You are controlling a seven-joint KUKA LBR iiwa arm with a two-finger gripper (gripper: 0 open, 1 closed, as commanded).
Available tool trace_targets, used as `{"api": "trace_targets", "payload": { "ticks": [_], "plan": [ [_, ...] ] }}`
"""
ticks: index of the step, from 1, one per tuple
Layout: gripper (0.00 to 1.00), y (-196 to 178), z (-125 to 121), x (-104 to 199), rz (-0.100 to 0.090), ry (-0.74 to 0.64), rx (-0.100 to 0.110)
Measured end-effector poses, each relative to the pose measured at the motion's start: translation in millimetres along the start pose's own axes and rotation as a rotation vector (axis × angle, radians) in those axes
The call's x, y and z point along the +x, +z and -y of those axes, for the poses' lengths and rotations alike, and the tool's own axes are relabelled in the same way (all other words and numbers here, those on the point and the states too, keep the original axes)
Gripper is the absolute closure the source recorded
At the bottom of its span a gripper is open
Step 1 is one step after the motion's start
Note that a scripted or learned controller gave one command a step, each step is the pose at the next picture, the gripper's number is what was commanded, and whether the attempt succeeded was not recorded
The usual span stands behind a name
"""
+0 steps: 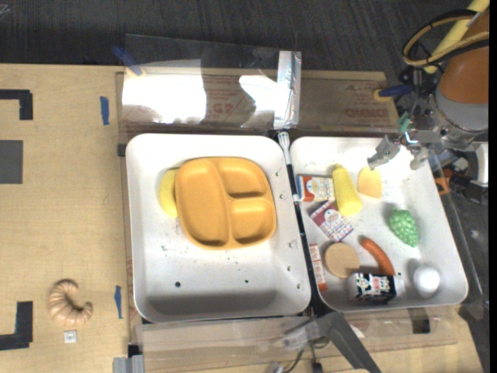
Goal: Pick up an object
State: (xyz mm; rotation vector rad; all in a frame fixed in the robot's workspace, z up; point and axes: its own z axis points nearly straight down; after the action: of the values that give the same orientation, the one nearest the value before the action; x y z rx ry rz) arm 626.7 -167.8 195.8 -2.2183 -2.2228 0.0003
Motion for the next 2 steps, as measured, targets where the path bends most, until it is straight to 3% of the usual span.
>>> {"api": "trace_targets", "payload": {
  "ticks": [1,2],
  "plan": [
    [0.0,85.0,12.9,15.8,0.001,0.339,0.002],
    [0.0,108.1,4.9,67.2,0.006,0.462,-0.009]
  ]
}}
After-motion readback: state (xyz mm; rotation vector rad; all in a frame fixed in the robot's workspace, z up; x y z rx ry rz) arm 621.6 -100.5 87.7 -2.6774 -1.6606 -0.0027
